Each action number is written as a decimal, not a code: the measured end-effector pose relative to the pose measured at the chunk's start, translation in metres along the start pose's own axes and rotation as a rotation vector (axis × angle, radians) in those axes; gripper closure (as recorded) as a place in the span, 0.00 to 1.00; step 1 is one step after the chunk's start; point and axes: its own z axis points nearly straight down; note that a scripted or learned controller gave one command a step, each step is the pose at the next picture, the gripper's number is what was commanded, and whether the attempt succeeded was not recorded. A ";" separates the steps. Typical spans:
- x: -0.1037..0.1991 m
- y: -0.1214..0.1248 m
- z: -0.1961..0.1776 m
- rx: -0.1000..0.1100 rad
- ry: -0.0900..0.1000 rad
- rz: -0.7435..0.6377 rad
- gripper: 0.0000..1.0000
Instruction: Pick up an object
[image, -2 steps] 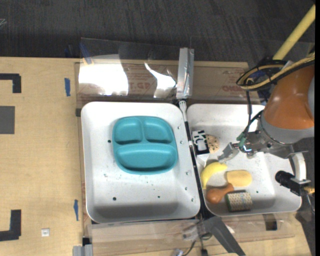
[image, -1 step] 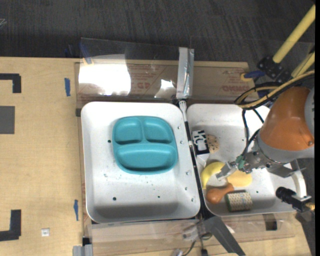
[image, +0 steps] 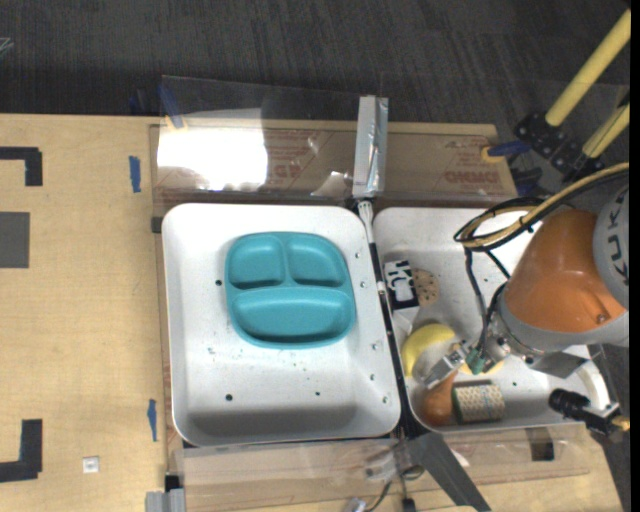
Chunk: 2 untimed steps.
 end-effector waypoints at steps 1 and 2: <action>-0.002 0.003 -0.012 -0.008 -0.007 0.002 1.00; -0.002 -0.003 -0.007 0.005 0.003 0.270 1.00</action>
